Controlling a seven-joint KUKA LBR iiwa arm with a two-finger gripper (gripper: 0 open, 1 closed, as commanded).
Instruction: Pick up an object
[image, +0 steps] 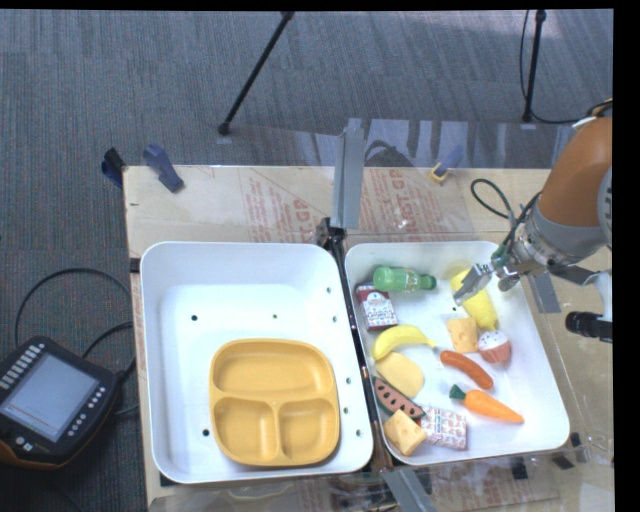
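Gripper (487, 277) hangs over the right bin (540, 352), at a yellow lemon-like toy (478, 306); whether it grips anything, I cannot tell. Nothing looks lifted, so the pick remains undone.

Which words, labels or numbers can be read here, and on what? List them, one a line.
None can be read for certain.
Red print on the bench's brown cardboard sheet: mirrored and too blurred.
Small dark red packet: label too small.
Green plastic bottle: label too small.
Grey handheld control pendant: screen unreadable.
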